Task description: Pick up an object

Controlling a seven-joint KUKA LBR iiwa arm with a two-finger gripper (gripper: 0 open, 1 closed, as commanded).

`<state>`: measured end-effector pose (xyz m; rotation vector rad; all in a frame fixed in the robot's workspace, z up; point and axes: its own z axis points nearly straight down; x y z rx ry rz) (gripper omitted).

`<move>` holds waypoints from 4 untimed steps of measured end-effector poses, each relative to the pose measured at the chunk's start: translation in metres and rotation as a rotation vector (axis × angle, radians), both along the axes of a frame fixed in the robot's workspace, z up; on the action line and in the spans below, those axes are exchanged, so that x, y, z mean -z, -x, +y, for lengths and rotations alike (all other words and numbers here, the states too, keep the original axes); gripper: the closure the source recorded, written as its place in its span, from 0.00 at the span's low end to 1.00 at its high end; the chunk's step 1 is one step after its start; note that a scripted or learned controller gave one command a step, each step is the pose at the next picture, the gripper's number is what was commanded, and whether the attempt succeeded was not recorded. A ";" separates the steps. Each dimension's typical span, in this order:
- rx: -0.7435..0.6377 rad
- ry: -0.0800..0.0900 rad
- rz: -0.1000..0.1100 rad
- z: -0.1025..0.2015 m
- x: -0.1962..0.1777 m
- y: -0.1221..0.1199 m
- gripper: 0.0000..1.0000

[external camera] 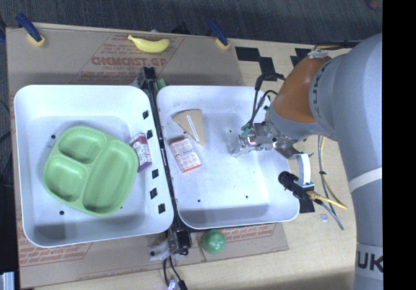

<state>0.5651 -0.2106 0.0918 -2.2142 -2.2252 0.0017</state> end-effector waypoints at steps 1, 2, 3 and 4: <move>-0.001 -0.001 -0.002 0.052 0.000 -0.076 1.00; -0.001 0.003 -0.008 0.044 -0.155 -0.071 1.00; -0.001 0.002 -0.004 0.044 -0.153 -0.070 0.00; 0.000 0.001 0.001 0.009 0.000 -0.033 0.00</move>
